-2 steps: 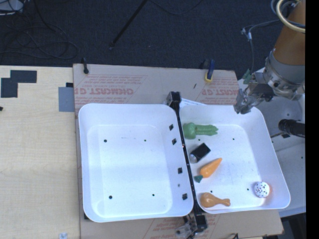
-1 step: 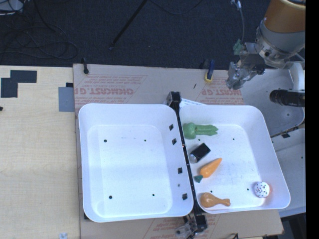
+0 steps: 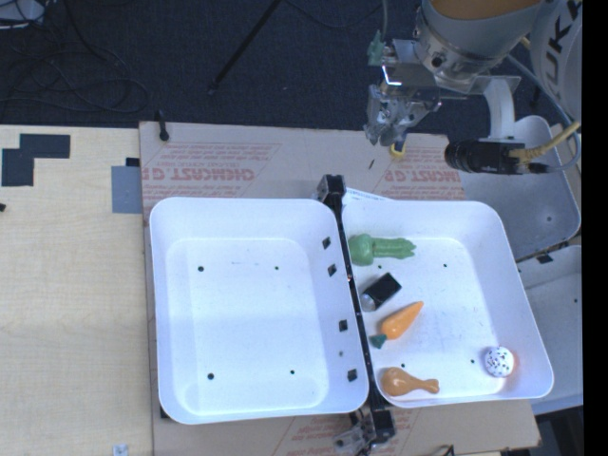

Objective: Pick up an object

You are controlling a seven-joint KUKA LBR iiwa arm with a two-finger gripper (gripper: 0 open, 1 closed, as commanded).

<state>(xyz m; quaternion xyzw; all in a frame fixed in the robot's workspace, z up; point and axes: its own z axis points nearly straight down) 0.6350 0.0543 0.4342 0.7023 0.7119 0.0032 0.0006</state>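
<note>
The bench is pale wood on the left, with a brown cardboard sheet printed in red lying under two shallow white bins. Dark grey patches mark the wood at far left. Beyond the bench the floor is dark carpet with black cables trailing across it.

The left bin and the right bin sit side by side, joined along a black clip strip.

Inside the right bin, close to its left wall, a green toy lies with its long axis left to right, its rounded head toward the left. Just nearer is a small black block, then an orange carrot lying on a slant, its tip pointing to the far right. A tan gourd-shaped toy lies at the near edge, its narrow neck pointing right. A white dotted ball rests in the near right corner, well apart from the rest.

The end effector hangs above the cardboard beyond the bins, holding nothing; whether its fingers are apart or together cannot be told.
</note>
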